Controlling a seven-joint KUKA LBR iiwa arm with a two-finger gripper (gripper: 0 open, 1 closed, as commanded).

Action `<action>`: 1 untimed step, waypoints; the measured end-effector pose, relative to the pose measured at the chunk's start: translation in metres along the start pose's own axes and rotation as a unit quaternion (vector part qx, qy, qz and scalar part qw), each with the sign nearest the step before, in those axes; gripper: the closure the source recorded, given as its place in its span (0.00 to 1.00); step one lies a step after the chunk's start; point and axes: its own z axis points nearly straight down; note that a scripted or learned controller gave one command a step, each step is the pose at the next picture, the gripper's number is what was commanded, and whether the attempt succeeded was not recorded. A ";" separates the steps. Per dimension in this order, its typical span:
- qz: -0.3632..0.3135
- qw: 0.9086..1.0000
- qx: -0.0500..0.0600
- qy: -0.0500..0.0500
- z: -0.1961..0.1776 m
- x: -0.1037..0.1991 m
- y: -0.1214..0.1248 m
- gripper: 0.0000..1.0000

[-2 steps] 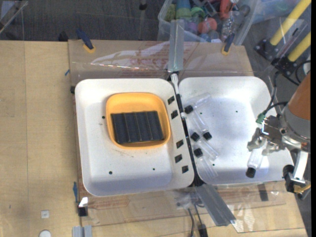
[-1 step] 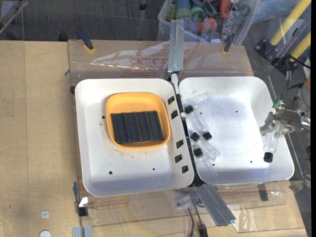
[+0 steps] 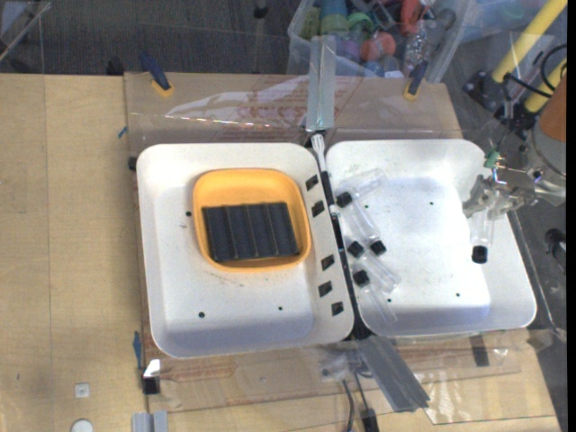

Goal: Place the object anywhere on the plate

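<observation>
An orange plate (image 3: 252, 183) sits in the left bin (image 3: 171, 313). A black ridged slab (image 3: 250, 232) lies flat on the plate and covers most of its middle. My gripper (image 3: 490, 198) hovers over the right edge of the right bin (image 3: 432, 304), far from the plate. Just under the gripper is a clear tube with a black cap (image 3: 480, 252), standing nearly upright against the bin's right wall. Whether the gripper touches it cannot be made out.
Several clear tubes with black caps (image 3: 367, 246) lie along the left side of the right bin, near the divider (image 3: 328, 241). A clear box of coloured toys (image 3: 378, 12) stands behind the bins. Cables and a yellow bar (image 3: 540, 16) sit at the back right.
</observation>
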 end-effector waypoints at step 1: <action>-0.050 0.999 -0.001 0.000 0.020 0.002 0.045 1.00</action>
